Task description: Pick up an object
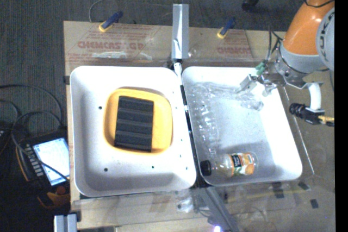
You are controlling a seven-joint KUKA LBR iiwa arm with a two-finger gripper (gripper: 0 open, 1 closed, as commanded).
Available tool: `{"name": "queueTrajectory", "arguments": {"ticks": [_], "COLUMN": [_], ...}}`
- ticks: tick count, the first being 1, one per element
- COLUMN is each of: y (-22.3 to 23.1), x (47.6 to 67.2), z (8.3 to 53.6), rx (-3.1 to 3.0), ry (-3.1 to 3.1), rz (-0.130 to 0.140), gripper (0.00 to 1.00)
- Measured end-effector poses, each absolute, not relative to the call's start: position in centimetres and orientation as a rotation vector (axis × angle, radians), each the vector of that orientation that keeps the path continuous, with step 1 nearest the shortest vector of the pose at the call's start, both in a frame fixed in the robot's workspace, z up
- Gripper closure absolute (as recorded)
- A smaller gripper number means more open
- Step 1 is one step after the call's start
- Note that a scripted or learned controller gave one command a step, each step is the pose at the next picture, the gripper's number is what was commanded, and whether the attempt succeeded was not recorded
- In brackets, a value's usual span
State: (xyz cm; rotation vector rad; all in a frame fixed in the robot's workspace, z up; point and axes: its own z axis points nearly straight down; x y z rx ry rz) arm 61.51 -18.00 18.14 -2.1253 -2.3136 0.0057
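Bottle [231, 164], clear plastic with an orange label and a dark cap, lies on its side near the front edge of the right bin [283, 133], cap pointing toward the divider between the two bins. Alongside it, in the left bin [81, 117], a yellow tray-like object with a black ribbed insert [137, 121] sits flat in the middle. Farther back in the right bin, crumpled clear plastic [206, 106] spreads from the divider toward the far corner. There the gripper [255, 83] hangs low over the bin's back right area, just beside the clear plastic, at the end of the grey arm with its orange band [304, 30]. Whether the gripper is open or closed cannot be told from this view, and nothing can be seen held in it. Judged from the layout, the bottle looks the firmer target: a clean pick would call for crossing to the front of the bin, aligning the grasp across the bottle's narrow width, and descending centred on its body so that it does not roll away.
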Motion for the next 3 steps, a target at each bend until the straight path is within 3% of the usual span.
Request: {"name": "queueTrajectory", "arguments": {"ticks": [1,2,3], "y": [-21.57,-21.95,-21.81], "x": [65.66,65.08,65.18], "z": [9.90,9.69,10.67], "rx": [-2.065,-1.912,-1.911], "ry": [-2.376,-2.515,-2.519], "rz": [-0.011,-0.016,-0.017], "gripper": [0.00,0.00,1.00]}}
